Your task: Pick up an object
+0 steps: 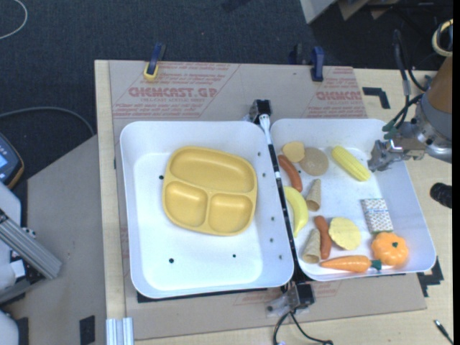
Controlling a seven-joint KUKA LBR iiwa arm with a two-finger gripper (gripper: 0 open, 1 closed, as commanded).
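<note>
Nearest the camera, along the front edge of the right bin (420, 214), we find a toy carrot (346, 264) lying flat beside a small orange pumpkin (389, 249). Behind them sit a yellow chip-like slice (345, 233), a sausage (323, 236), two cones (313, 192), a patterned wrapped packet (376, 214), a banana (295, 208) against the divider, a second sausage (289, 172), two round biscuit-like pieces (314, 161) and a corn cob (350, 163). The left bin (140, 214) bears a yellow divided plate (210, 190).

Our gripper (379, 155) hangs over the far right part of the right bin, just beside the corn cob's right end and apart from it. Nothing lies between its fingers; whether they are spread or closed, we cannot tell at this size.

We judge the step in hand to be the approach: no object has been lifted, and all the toys rest on the bin floor. The corn cob looks the likeliest target. Next we would need the gripper centred over the cob, turned across its narrow width, then lowered and closed. Its rounded, slanted body could roll or slip aside.
</note>
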